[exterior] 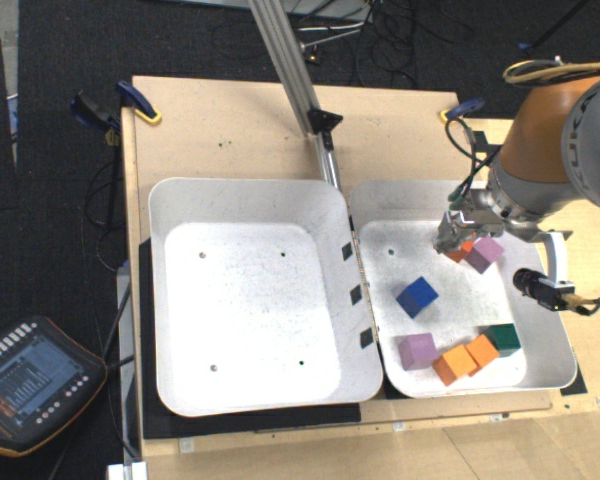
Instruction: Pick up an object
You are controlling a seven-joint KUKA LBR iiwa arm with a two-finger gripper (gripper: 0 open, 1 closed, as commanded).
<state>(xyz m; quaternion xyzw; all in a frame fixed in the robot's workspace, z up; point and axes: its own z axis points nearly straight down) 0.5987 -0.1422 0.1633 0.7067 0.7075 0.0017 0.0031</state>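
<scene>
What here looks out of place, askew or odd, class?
Nothing stands out. The blocks lie loose in the right bin, some tilted: blue block, purple block, orange block, green block. The gripper hangs near another purple block.

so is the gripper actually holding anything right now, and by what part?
Cannot be told. The gripper sits low over the right bin, right at a purple block and an orange-red piece, but the wrist hides any hold.

right bin point(550, 368): six blocks point(417, 296) inside | left bin point(170, 268): beside it, touching
</scene>
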